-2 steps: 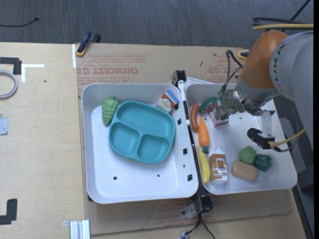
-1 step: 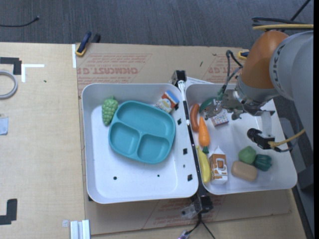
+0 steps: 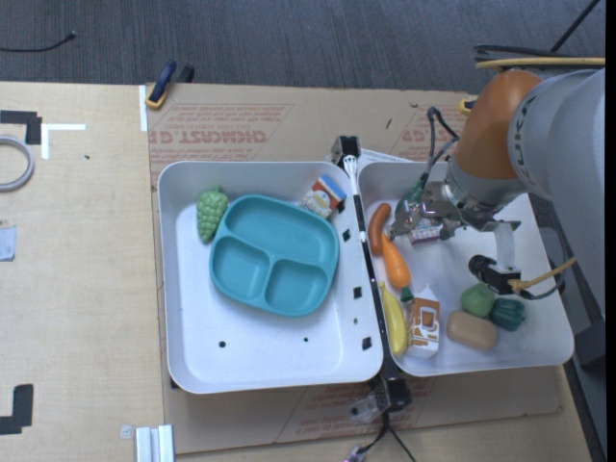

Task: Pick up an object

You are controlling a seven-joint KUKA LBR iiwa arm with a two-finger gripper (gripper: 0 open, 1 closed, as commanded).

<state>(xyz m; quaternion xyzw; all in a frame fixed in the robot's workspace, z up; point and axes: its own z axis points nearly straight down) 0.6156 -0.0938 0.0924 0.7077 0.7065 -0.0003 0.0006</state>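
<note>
At the near edge of the bench (image 3: 77, 335) sat the two white bins, the left bin (image 3: 260, 364) and the right bin (image 3: 539, 349), touching along a shared rim. Nearest in the right bin lay a small carton (image 3: 423, 323) with a brown and white label, just beside a yellow banana (image 3: 393, 320) that ran along the dividing rim. To their right a tan, rounded block (image 3: 471, 331) rested against a dark green piece (image 3: 508, 313) and a lighter green ball (image 3: 476, 299). Farther back an orange carrot (image 3: 394, 263) lay touching a red sausage-like piece (image 3: 379, 221).

The gripper (image 3: 423, 221) hung over the far part of the right bin, just right of that red piece (its fingers were lost among metal parts and cables, so whether they stood apart or together could not be told). Nothing was visibly held between them.

In the left bin a teal divided plate (image 3: 274, 255) filled the middle, with a bunch of green grapes (image 3: 211, 212) at its far left corner and a small packet (image 3: 323, 196) near the far right corner. Beyond the bins lay cardboard (image 3: 231, 128) and a blue and yellow clip (image 3: 162, 83).
</note>
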